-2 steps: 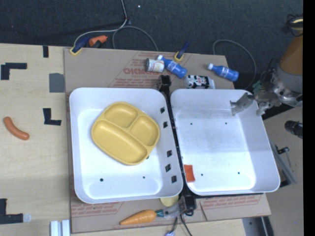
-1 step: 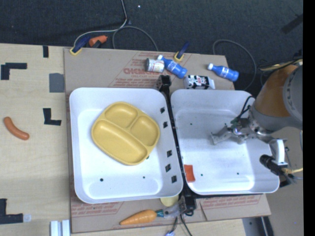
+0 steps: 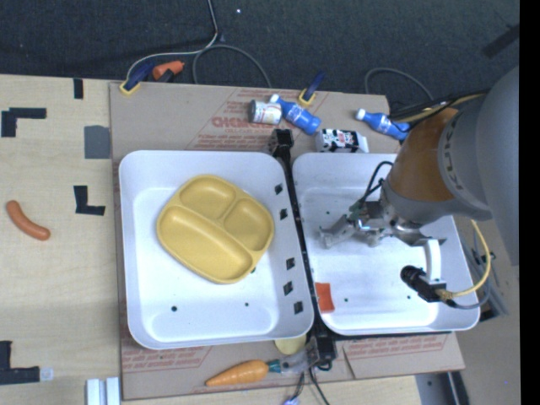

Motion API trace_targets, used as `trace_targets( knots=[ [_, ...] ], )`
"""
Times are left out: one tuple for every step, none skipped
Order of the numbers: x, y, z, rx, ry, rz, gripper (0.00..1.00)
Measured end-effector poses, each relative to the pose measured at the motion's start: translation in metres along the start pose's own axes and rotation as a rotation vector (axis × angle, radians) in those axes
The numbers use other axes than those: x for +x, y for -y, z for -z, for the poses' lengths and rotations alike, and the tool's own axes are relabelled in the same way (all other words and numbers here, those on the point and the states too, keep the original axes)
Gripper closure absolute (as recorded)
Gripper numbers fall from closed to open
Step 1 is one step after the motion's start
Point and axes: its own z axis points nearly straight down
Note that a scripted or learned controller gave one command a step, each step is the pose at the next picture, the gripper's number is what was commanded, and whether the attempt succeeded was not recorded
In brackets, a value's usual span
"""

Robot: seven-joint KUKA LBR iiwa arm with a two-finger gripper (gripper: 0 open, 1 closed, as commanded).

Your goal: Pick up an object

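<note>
overhead slanted view of the bench — two shallow white bins side by side on a brown cardboard sheet. the left bin (image 3: pixel 143 310) holds a yellow divided plate (image 3: pixel 216 227), lying flat and slightly rotated, near the bin's middle and upper part. the right bin (image 3: pixel 380 315) holds a small orange-red block (image 3: pixel 323 296) near its lower left corner, just beside the divider between the bins. the arm (image 3: pixel 460 163), grey with an orange band, enters from the right and bends down over the right bin; its gripper (image 3: pixel 331 236) sits low over the left half of that bin, pointing toward the divider, well above the block in the picture. the grey fingers (image 3: pixel 340 231) lie close together in a narrow wedge, nothing is seen between them, and the gripper has hold of nothing visible. outside the bins: a blue and white bottle (image 3: pixel 297 114) and a white cylinder (image 3: pixel 265 111) lie on the cardboard behind the bins, a second blue bottle (image 3: pixel 381 123) farther right, a black and white box (image 3: pixel 342 140) at the right bin's back rim, a carrot (image 3: pixel 239 373) in front of the left bin, and a sausage (image 3: pixel 28 220) on the wooden surface far left
</note>
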Motion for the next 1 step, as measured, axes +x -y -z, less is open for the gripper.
trace_targets(
  knots=[
    [0.0217,-0.0712,-0.0015,0.001,-0.002,-0.001,0.00]
  ],
)
